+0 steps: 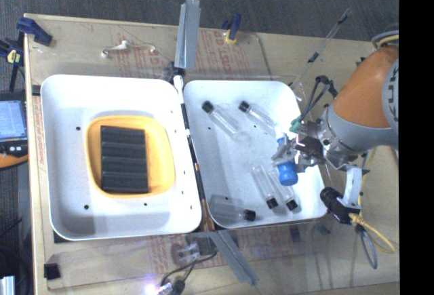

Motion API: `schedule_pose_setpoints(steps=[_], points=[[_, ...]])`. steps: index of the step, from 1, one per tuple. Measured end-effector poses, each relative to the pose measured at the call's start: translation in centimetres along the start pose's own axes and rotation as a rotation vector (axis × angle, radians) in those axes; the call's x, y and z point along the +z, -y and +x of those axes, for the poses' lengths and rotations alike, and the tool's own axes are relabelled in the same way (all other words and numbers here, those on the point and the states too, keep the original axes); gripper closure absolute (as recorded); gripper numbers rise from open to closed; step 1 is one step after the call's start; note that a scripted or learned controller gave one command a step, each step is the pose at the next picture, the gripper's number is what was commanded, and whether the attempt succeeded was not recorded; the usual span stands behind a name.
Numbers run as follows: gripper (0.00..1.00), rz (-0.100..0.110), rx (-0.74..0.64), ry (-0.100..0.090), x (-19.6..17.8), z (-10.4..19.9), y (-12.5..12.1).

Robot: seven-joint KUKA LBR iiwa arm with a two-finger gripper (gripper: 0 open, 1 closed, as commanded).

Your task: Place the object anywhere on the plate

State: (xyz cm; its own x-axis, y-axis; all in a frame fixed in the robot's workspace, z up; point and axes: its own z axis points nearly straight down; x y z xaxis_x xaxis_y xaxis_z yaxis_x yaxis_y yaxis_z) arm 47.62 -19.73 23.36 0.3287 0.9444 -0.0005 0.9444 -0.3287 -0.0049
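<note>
Gripper (290,159) low at right bin's (224,93) right side, seemingly clamped on blue-capped vial (287,173); lift straight to clear other vials, carry left, release over yellow plate (161,151) in left bin (61,104).

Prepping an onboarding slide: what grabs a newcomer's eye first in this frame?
Probably the yellow plate in the left bin, with a dark ribbed block lying on it. Next, the grey-and-orange arm coming in from the right, its gripper over the right bin beside a blue-capped tube. Several clear tubes with black caps lie scattered across that bin's floor.
</note>
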Motion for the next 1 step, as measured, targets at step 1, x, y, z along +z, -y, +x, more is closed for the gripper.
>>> schedule_pose_setpoints(steps=[1], points=[[0.0, 0.0, 0.0, 0.0, -0.01, 0.0, 0.0]])
